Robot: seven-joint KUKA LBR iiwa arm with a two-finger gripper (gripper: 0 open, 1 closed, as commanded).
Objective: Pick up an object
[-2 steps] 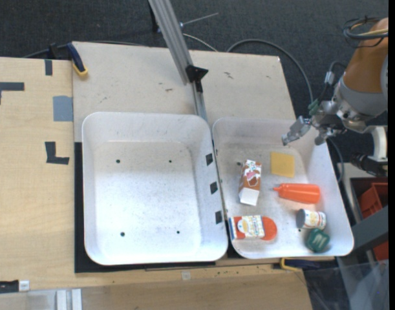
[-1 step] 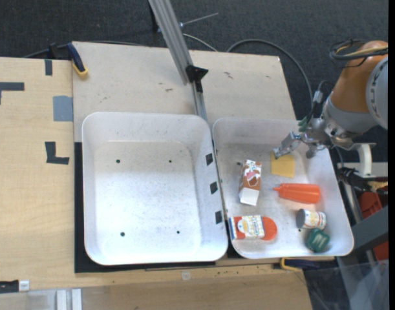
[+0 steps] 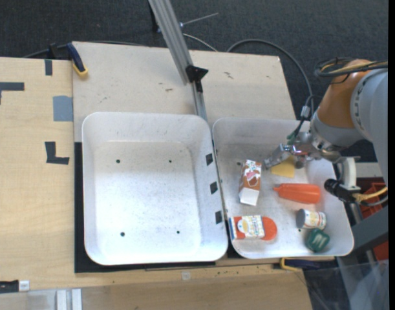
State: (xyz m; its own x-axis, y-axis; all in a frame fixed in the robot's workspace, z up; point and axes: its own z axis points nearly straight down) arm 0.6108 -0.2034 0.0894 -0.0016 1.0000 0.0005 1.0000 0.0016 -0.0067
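descending on the yellow wedge [image 3: 284,170] just below the gripper [image 3: 289,152] calls for centring first; gripper opening cannot be told. keep clear of the orange bottle [image 3: 298,192] beyond.

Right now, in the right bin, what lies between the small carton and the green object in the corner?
In the camera view, the orange carrot-shaped toy and a small white jar lie between the carton and the green object.
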